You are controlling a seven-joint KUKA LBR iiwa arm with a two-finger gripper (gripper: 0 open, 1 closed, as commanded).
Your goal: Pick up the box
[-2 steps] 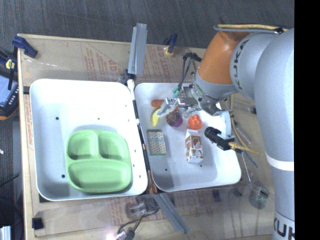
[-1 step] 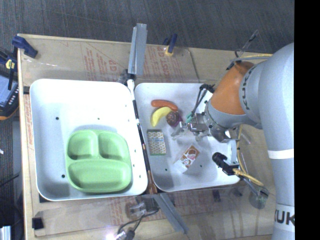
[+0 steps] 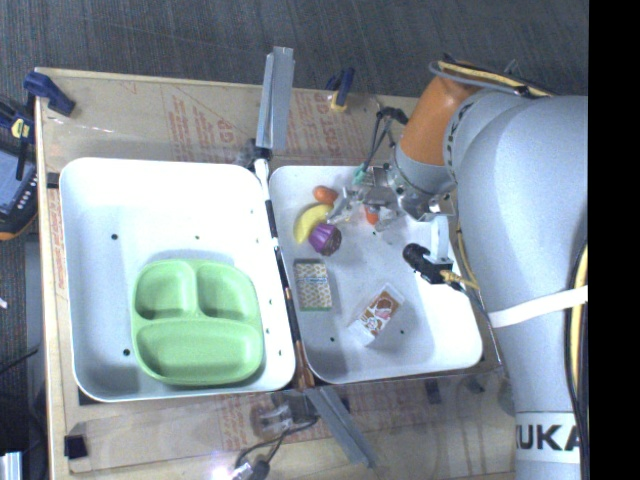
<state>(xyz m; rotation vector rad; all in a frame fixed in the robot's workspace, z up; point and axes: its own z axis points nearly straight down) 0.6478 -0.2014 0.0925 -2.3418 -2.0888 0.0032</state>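
In right bin (image 3: 455, 343): box (image 3: 378, 314) flat, long axis diagonal, lower-left to upper-right; claw (image 3: 362, 200) state unclear.

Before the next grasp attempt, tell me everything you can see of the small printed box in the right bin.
The small flat cardboard box with a red and white printed face lies face up on the floor of the right white bin, in its lower middle, turned diagonally to the bin walls. It looks intact and closed. Nothing touches it: the speckled rectangular packet lies apart to its left, and the tool is farther up the bin.
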